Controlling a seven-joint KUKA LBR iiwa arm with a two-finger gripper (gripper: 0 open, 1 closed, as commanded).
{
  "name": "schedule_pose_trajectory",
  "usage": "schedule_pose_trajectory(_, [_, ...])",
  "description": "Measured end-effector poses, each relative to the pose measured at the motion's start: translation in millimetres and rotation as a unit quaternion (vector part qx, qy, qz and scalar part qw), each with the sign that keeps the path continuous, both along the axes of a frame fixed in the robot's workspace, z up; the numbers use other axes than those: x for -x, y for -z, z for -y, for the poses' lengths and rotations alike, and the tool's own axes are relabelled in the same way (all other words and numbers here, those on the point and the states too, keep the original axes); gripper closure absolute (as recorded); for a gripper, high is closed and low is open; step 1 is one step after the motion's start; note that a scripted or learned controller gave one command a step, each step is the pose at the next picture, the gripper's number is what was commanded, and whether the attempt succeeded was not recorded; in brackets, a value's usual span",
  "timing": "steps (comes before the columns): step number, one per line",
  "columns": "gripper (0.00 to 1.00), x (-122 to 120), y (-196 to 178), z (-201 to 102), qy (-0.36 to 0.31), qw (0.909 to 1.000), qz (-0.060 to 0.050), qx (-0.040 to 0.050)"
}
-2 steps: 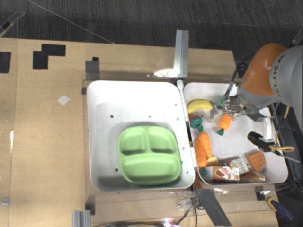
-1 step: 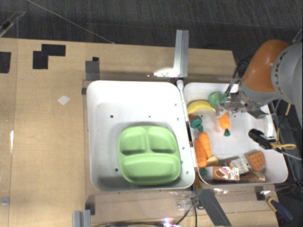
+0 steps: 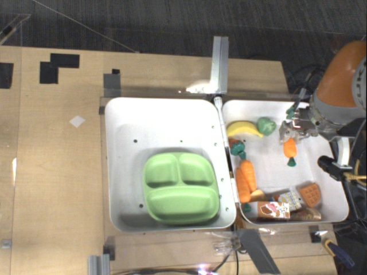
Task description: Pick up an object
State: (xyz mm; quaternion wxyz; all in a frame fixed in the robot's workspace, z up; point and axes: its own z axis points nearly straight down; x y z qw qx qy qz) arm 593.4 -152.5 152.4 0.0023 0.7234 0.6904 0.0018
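Tray (image 3: 181,187), green, three compartments: left bin (image 3: 123,153). Banana (image 3: 243,130), green ball (image 3: 265,125), large carrot (image 3: 246,179): right bin (image 3: 330,191). Small carrot (image 3: 290,150): just below gripper (image 3: 296,129), hold unconfirmed. Finger state: cannot tell.

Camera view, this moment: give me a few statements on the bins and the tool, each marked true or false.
1. The green divided tray lies in the left bin. True.
2. The banana lies in the left bin. False: it lies in the right bin, near the back.
3. The tool is over the right bin. True.
4. The small carrot lies on the green tray. False: it is in the right bin, just below the tool.
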Motion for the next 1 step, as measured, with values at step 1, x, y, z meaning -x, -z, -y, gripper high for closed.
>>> schedule_pose_trajectory(1, [1.0,66.0,-68.6,-47.1,-0.043,0.9991,0.0,-0.0003])
